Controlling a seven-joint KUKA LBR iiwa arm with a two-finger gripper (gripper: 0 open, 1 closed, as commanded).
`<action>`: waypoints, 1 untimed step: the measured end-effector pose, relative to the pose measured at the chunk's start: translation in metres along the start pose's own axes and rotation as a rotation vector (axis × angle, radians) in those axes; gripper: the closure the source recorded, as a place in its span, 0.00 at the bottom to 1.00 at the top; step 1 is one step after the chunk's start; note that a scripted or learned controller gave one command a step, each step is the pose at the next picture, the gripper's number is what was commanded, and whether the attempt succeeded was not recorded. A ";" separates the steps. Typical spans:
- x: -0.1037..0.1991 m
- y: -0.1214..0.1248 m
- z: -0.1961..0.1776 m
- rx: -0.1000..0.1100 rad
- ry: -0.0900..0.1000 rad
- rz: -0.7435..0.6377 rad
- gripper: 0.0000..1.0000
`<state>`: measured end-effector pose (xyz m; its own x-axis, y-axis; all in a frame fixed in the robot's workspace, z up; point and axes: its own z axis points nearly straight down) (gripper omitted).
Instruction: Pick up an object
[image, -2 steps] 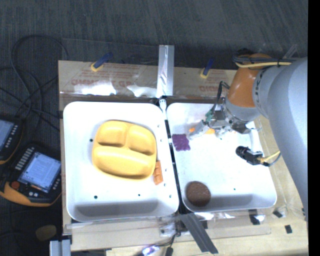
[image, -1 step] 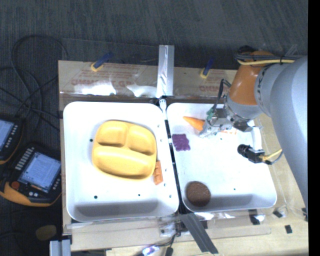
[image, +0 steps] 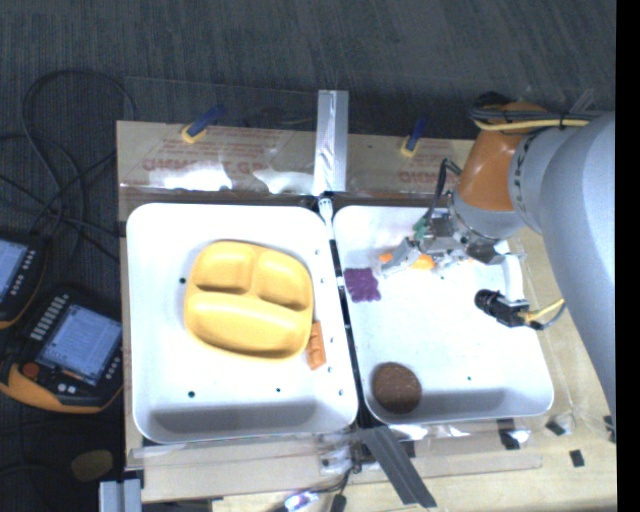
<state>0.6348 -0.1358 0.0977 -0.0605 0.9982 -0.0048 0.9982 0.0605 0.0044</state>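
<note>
Right bin (image: 520, 395) middle floor open; purple piece (image: 361, 286) at left wall, brown disc (image: 396, 386) near corner, arm (image: 560, 180) blocks far right. Yellow tray (image: 250, 297) crowds left bin (image: 160, 400).

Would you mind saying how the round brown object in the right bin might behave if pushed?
The round brown object looks like a low disc lying flat, so it would probably slide, not roll. It sits against the right bin front wall, which may stop it there.

I see a yellow tray (image: 248, 298) in a white bin (image: 150, 400). The other bin (image: 520, 390) shows a purple piece (image: 361, 285) and a brown round (image: 396, 385).
</note>
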 end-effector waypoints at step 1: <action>-0.016 0.011 -0.060 0.006 0.002 -0.086 0.00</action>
<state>0.6461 -0.1512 0.1576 -0.1462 0.9893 -0.0027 0.9893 0.1462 -0.0017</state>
